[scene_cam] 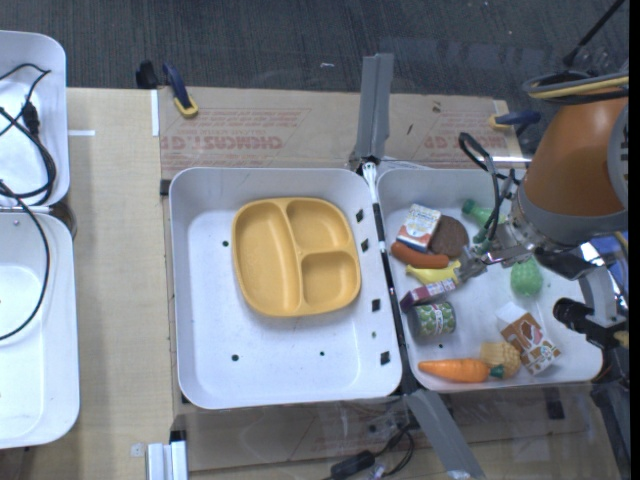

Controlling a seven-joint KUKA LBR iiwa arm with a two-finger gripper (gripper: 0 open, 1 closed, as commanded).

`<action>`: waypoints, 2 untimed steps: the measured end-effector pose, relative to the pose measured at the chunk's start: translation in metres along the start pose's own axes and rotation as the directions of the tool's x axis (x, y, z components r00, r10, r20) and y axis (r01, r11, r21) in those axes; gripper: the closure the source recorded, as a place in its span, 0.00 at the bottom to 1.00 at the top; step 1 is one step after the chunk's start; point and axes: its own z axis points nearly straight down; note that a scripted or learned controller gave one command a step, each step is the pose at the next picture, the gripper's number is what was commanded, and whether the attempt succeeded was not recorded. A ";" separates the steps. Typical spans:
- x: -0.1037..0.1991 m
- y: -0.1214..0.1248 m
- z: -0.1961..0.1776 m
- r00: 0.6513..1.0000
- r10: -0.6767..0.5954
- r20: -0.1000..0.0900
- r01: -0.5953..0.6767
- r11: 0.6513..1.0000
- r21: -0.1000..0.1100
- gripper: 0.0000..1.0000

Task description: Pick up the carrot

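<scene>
Your carrot [455, 370] lying flat at the right bin's [590, 373] near edge, gripper [478, 261] well apart over the banana [432, 272], fingers' state unreadable, yellow tray [296, 255] in left bin [200, 298]

Over in the left bin [200, 368] a yellow divided plate [296, 255] sits a touch toward twelve o'clock of centre, flat on the white floor. The right bin [570, 373] is crowded: a green pea can [436, 319] near its nine o'clock wall, a banana [432, 270] just at the can's twelve, a small carton [420, 228] further toward twelve. At five o'clock lies a juice box [530, 341], corn [497, 355] touching its nine o'clock side.
</scene>
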 end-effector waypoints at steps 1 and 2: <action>-0.010 -0.029 0.080 0.997 -0.072 0.001 0.072 0.997 -0.003 0.00; -0.006 -0.047 0.099 0.749 -0.663 0.000 0.663 0.749 -0.002 0.00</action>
